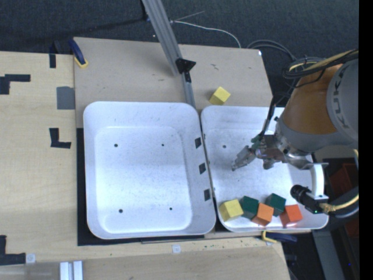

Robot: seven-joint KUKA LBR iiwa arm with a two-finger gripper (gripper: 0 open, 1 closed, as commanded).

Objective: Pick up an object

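Observation:
Along the front edge of the right bin [233,124] lie several small blocks: a yellow block [231,209], a dark green block [249,204], an orange block [263,214], a second green block [276,202] and a red-orange block [291,214]. My gripper [249,157] hangs over the middle of the right bin, behind those blocks and apart from them. One grey finger [240,161] points down to the left. Nothing shows between the fingers.
The left bin [140,168] sits beside the right one. A lone yellow block [220,95] rests on the bench behind the right bin. A grey metal bar [166,34] slants down from the top to the bins' shared rim. Cables run at the upper right.

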